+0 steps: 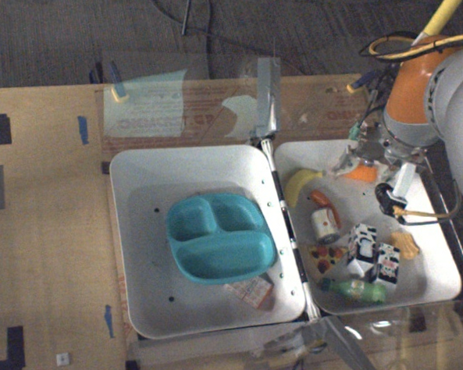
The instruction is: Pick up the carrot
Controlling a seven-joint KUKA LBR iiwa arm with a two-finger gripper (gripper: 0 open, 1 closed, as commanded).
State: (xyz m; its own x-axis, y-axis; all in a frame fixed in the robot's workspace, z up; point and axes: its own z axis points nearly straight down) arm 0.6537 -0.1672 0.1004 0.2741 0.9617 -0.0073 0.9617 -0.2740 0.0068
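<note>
The gripper [363, 160] hangs over the right bin [448, 273]'s twelve o'clock end, right at an orange piece, apparently the carrot [361, 174]; whether the fingers are apart or clamped cannot be told. A yellow object [300, 185] lies at nine o'clock from it.

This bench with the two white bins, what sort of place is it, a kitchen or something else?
Most likely a robot test lab, not a kitchen. A grey and orange robot arm reaches over the right bin, which holds toy food, and blue tape marks are stuck on the wooden bench.
</note>
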